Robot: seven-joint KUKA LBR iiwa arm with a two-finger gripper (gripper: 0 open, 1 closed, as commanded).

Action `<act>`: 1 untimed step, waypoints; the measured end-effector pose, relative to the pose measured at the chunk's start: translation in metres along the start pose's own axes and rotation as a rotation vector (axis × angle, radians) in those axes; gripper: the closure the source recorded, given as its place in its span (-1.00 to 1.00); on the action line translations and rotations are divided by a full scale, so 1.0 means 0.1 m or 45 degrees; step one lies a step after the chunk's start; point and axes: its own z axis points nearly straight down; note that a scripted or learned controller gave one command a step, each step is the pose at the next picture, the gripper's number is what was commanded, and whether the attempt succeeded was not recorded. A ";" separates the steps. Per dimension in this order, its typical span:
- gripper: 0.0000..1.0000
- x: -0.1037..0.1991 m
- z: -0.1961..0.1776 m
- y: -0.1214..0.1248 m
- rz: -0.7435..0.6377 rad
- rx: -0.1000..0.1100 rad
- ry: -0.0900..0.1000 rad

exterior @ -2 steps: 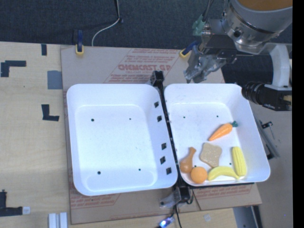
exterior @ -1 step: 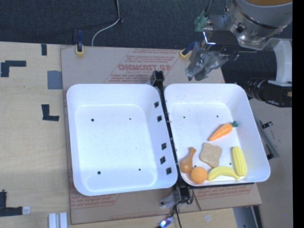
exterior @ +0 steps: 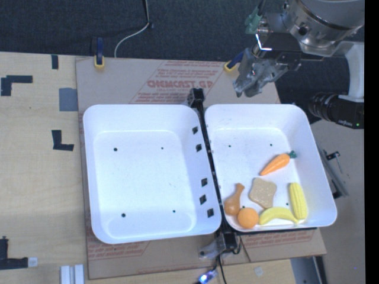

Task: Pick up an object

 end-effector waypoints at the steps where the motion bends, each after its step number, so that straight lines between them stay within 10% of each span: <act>1: 1.00 0.00 -0.10 0.00 -0.001 0.001 0.000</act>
